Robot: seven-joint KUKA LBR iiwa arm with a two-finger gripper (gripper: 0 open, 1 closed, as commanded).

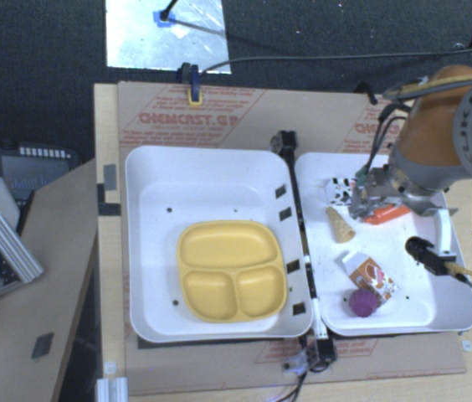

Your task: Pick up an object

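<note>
The arm's hand (363,201) hangs low over the far side of the right bin (449,308), just beside an orange object (385,214) and a tan cone (341,224); whether it is released or clenched cannot be told. A yellow divided tray (231,269) lies in the left bin (148,224).

1. I can't make out how the gripper (361,198) stands; its tip is a dark blur low in the right bin (449,312).
2. The arm (449,128) runs off my right edge.
3. The orange object (384,214) is partly covered by the gripper.
4. The black-and-white item (339,191) is too small to identify.
</note>
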